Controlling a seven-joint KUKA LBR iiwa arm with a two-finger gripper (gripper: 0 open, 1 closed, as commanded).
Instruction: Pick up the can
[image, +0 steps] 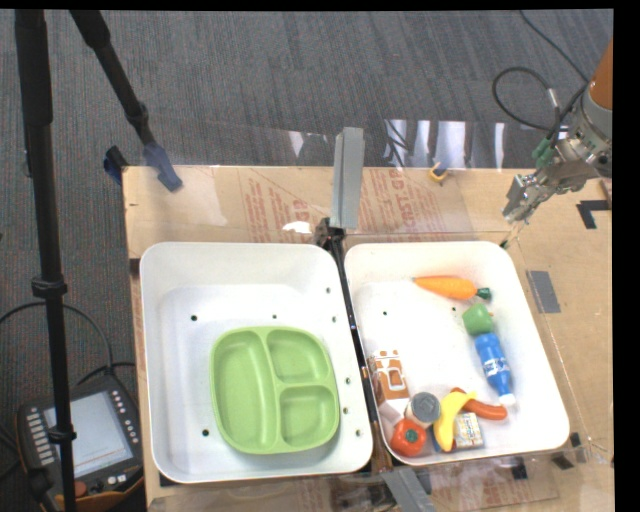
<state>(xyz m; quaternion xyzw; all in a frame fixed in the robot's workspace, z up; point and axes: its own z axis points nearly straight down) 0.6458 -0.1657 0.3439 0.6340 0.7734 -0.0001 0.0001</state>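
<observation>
The can (425, 408) is small, with a grey lid, and stands upright near the front of the right bin (440, 265), wedged between a tomato (408, 437) and a banana (447, 418). My gripper (522, 200) hangs above the bench beyond the right bin's far right corner, well away from the can and high over it. Nothing shows between its fingers.
The right bin also holds a carrot (447, 287), a green pepper (478, 318), a blue bottle (492, 365), a small brown carton (390, 375) and a yellow box (467, 431). A green divided plate (275, 390) lies in the left bin (180, 300). A grey post (347, 180) stands between the bins at the back.
</observation>
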